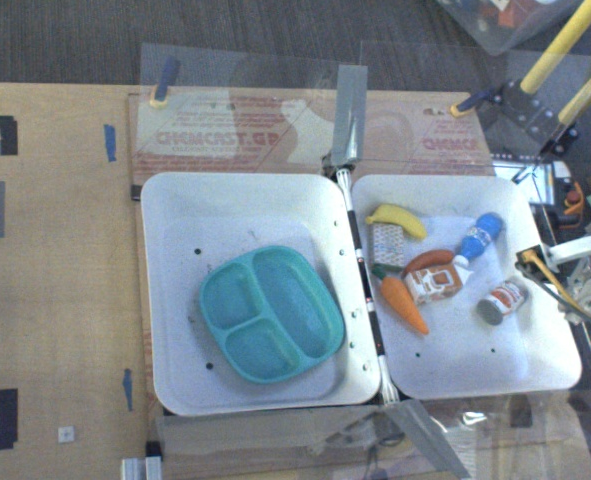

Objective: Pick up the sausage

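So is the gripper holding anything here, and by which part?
Nothing visibly held. The sausage lies in the right bin, between the banana and carton.

Little of the arm [587,250] is in frame: a pale piece reaching in at the right edge of the right bin [571,360]. The gripper [535,261] points left, just over that bin's right rim, mid-height

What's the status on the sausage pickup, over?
Sausage lying in right bin, untouched. Small carton against its lower side, carrot and banana close by. Teal tray in left bin.
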Controlling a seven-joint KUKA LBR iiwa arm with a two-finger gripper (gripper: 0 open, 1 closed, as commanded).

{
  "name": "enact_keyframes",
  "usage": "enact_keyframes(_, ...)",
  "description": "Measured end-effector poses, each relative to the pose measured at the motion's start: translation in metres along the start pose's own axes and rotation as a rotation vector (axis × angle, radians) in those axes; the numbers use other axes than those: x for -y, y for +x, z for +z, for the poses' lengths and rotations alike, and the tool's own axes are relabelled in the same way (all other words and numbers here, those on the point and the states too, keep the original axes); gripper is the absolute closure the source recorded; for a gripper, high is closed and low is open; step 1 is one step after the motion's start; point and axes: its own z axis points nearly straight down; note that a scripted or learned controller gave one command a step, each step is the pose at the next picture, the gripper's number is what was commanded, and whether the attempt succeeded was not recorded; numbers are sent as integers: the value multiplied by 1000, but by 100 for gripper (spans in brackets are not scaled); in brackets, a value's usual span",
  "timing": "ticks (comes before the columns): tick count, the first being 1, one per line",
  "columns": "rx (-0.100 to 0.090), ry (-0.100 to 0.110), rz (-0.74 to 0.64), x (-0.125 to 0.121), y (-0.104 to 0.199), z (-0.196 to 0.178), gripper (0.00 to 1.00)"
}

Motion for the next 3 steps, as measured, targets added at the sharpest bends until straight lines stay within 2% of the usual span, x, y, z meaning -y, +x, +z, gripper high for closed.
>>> enact_keyframes(1,-8,-4,5,-15,60,-25,100)
enact_keyframes(2,-6,-1,13,-9,38,6,100)
enact_keyframes(3,-4,-1,10,-9,38,-4,100)
